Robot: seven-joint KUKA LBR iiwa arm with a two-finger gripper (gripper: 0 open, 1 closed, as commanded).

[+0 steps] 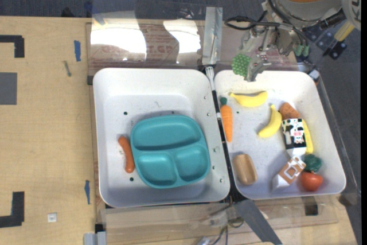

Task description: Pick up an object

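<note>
My gripper (254, 67) hangs over the far left corner of the right bin (330, 123). A green bumpy object like a broccoli head (242, 64) sits against its fingers, lifted above the bin's rim, and looks pinched between them. Below it in the right bin lie a banana (248, 99), a second banana (270, 123), a carrot (227, 121), a bread roll (245, 168), a cow-patterned box (295, 132), a small carton (291, 172) and a tomato (311, 181).
The left bin (109, 94) holds a teal divided plate (170, 150) and a sausage (127, 154) beside it. A raised divider (218, 123) separates the bins. A clear panel (149, 37) stands behind the left bin. The arm's cables hang at the top right.
</note>
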